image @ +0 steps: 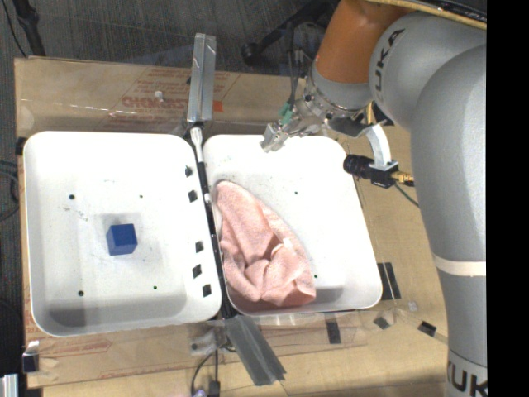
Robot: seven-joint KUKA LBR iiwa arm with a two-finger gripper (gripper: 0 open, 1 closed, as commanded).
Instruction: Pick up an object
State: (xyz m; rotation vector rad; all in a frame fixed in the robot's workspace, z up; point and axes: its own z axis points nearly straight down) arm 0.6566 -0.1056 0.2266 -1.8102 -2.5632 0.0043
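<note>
While the arm (pixel 413 98) reaches in from the right, its gripper (pixel 275 136) sits over the far rim of the right bin (pixel 347 222), near that bin's far left corner. Whether the gripper is parted or closed cannot be told from this angle, and nothing is seen held by it.

Pink cloth (pixel 260 251): crumpled, lying in the right bin against the left wall and running down to the near edge. The far and right portions of that bin's floor are bare white, giving open room beneath and beside the gripper.

Blue cube (pixel 121 238): resting on the floor of the left bin (pixel 50 164), left of centre, well apart from all four walls, with clear floor on every side.

Both bins sit edge to edge, their shared walls touching along a line of black clips (pixel 198 246).
</note>
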